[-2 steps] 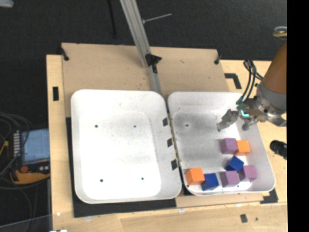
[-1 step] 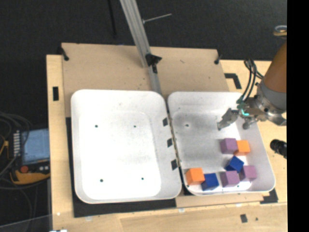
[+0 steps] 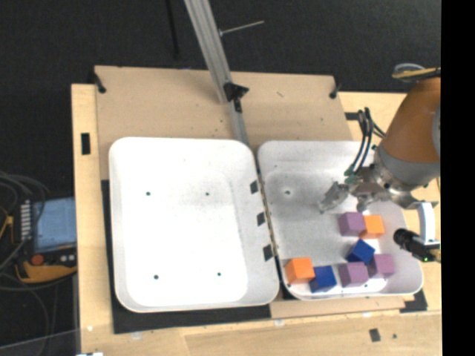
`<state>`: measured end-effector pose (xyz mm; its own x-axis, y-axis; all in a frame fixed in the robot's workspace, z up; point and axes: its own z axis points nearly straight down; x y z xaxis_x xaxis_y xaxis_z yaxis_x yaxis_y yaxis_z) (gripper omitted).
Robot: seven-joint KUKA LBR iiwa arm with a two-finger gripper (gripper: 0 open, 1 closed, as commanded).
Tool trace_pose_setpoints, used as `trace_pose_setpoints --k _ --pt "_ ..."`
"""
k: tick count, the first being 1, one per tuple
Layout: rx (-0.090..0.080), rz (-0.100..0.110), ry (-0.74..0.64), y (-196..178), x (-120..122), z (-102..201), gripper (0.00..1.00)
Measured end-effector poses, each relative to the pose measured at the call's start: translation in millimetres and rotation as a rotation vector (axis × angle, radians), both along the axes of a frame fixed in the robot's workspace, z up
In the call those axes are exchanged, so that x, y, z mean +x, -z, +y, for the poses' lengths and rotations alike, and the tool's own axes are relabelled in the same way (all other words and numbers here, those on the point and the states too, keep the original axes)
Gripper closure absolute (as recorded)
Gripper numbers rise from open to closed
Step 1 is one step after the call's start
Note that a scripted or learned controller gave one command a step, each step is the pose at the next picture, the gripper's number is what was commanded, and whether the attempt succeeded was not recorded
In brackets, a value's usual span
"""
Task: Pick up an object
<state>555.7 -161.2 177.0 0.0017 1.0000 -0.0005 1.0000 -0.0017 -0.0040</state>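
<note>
my gripper [image 3: 335, 196] hovers over the right bin [image 3: 297, 162], finger state unclear; no block [image 3: 351, 223] picked up yet

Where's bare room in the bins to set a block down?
Left bin: whole floor bare. Right bin: free patch along its left wall and far edge, left of the gripper. Crowded in the near right corner, from purple block to orange block.

Single fixed camera above the bench [image 3: 208, 332], slanted downward, both white bins [image 3: 185, 221] framed, moderately distant
</note>
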Motion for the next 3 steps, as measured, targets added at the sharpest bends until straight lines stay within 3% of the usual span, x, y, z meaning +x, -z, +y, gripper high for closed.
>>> trace_pose_setpoints --k 1,2,3 --pt "-0.002 -0.011 0.001 51 7 7 0.0" --pt "-0.002 -0.01 0.001 79 10 7 0.0" --pt "-0.002 -0.015 0.009 67 11 6 1.0"
